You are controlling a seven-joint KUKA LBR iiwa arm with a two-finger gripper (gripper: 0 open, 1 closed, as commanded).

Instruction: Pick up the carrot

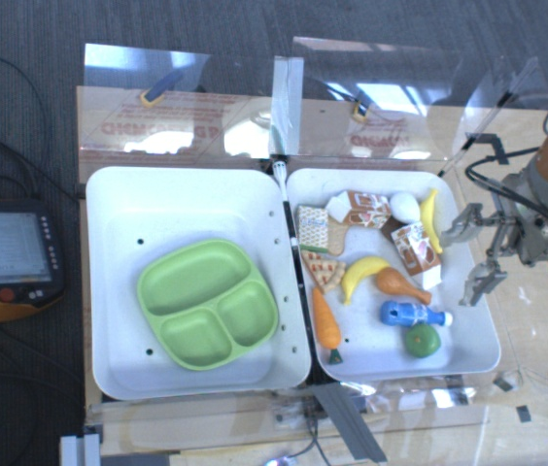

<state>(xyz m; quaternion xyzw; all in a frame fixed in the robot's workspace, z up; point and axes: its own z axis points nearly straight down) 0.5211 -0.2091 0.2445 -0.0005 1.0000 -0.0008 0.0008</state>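
The carrot (325, 322) is seen at seven o'clock in the right bin (468, 357); the gripper (475, 255) is spread apart at three o'clock.

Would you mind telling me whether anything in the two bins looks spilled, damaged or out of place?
Nothing stands out. The green divided plate lies flat in the left bin. The carrot rests against the right bin's left wall, with the other toy foods loosely piled but inside. The gripper sits at the right rim.

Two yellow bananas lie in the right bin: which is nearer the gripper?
The slim yellow banana by the right bin's far right side, beside the gripper; the curved yellow banana lies mid-bin.
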